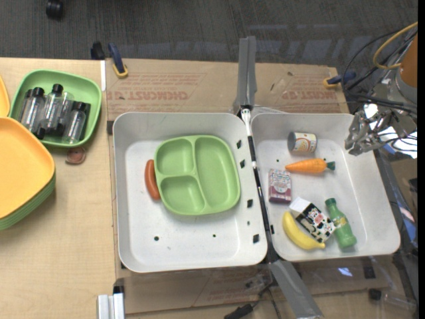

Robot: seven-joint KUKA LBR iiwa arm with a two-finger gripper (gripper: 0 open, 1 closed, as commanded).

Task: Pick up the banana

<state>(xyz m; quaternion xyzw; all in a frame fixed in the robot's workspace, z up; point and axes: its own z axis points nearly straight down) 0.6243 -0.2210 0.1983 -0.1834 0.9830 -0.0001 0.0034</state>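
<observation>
The yellow banana [300, 234] lies near the front edge of the right bin [372, 178], curving under a black-and-white cow-patterned carton [313, 220]. My gripper [358, 140] hangs above the right bin's far right rim, well behind and to the right of the banana, with nothing seen between its fingers.
In the right bin are also a small can [302, 142], an orange carrot [309, 167], a pink box [280, 185] and a green bottle [340, 224]. The left bin [129, 224] holds a green divided plate [197, 174] and a sausage [152, 179]. Cables cluster at the right.
</observation>
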